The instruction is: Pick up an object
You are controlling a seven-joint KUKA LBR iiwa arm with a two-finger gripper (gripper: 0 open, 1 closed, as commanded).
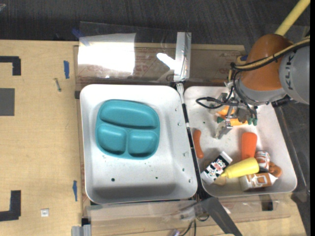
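Landmark for all positions: the divider where the two white bins meet.

1. Left bin (93, 181): white, shallow, directly left of the divider. Holds one item.
2. Teal tray (128, 128): three compartments, one long above two smaller; lies flat in the left bin, left of the divider and well apart from it.
3. Right bin (285, 146): white, shallow, directly right of the divider. Holds all loose objects.
4. Slim orange piece (198, 143): elongated, lying just right of the divider, roughly parallel to it.
5. Black-and-white patterned box (217, 167): right of the divider, toward the near edge, touching the yellow item.
6. Yellow bottle-shaped item (239, 169): lies tilted, right of the patterned box.
7. Gripper (222, 130): right of the divider in the far half of the right bin, pointing down at the bin floor; whether its claw is apart or together cannot be told. A small orange-and-yellow object (227, 113) sits close against the gripper body; contact unclear.
8. Orange cylinder (249, 144): upright in the view, right of the gripper, apart from it.
9. Cluster of small white-and-orange packages (261, 177): farthest right of the divider, near corner, touching the yellow item.
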